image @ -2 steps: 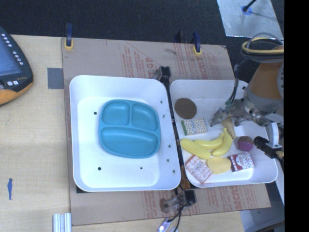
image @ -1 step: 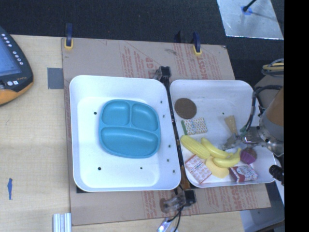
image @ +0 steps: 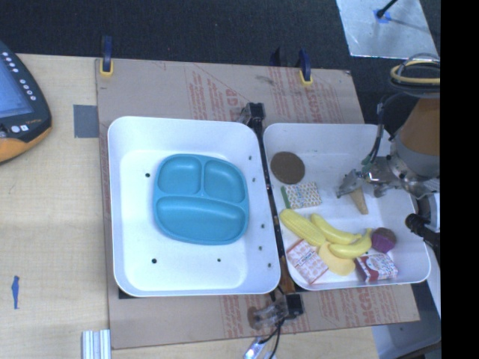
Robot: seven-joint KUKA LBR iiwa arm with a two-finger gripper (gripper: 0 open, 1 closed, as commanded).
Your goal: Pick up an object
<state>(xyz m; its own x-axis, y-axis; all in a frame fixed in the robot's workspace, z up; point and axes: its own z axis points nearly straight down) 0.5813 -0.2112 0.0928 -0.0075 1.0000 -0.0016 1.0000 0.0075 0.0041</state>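
My gripper (image: 361,188) hangs over the right bin (image: 329,134), near its right side, at the end of the grey arm with the orange band (image: 419,129). A small tan piece (image: 362,201) shows just under the gripper; I cannot tell if it is held. Below it lie two yellow bananas (image: 329,232), a purple round thing (image: 384,238), a red and white carton (image: 376,266), a red-printed packet (image: 303,261) and a yellow piece (image: 338,263). A brown disc (image: 287,167) and a patterned packet (image: 302,195) lie to the gripper's left.
The left bin (image: 127,200) holds a blue divided plate (image: 200,199). A tablet-like device (image: 19,99) rests on the bench at far left. Clamps (image: 303,66) pin the cardboard sheet at the back.
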